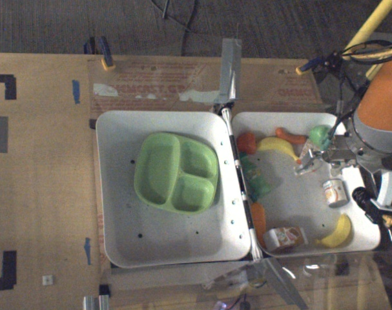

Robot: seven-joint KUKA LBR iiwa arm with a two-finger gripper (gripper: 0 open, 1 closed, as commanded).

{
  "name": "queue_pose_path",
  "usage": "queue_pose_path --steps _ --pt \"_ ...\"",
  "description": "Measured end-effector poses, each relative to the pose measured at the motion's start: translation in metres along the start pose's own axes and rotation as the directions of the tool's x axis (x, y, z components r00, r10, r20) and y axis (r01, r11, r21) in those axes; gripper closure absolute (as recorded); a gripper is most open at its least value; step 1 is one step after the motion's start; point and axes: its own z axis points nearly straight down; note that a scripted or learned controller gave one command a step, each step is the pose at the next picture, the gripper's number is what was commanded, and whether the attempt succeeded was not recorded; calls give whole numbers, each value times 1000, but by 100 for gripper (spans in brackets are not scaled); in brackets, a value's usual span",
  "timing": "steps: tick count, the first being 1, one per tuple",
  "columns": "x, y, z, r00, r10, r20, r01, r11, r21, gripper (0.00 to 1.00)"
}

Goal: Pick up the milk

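While my arm (376,118) reaches in over the right bin (292,202), the tool (310,160) hangs low near that bin's far side, and I cannot tell how its jaws stand; too much glare and clutter around it. Nothing visibly sits between them.

Milk (285,237) lies on its side at the right bin's near edge, close to the near-left corner, well apart from the tool. Just left of it, an orange carrot-like piece (258,217) lies against the bin's left wall. A banana (336,232) lies to the milk's right, near the bin's near-right corner. A small can (335,192) sits in the bin's right half, between that banana and the tool.

Along the right bin's far side: a red item (246,143) in the far-left corner, a second banana (278,147) beside it, an orange drumstick-shaped piece (290,134), and a green item (319,135) close by the tool. Dark green pieces (254,176) lie along the left wall.

Left bin (118,231) touches the right bin's left wall and holds a green divided plate (177,172). Both bins rest on the worktop (41,173).
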Motion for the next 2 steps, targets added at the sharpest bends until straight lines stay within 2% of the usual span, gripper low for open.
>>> queue_pose_path --steps 1,2 --pt "42 -34 97 1000 19 1 -19 1000 -1 0" --pt "24 -52 69 955 -298 1 298 955 -1 0"
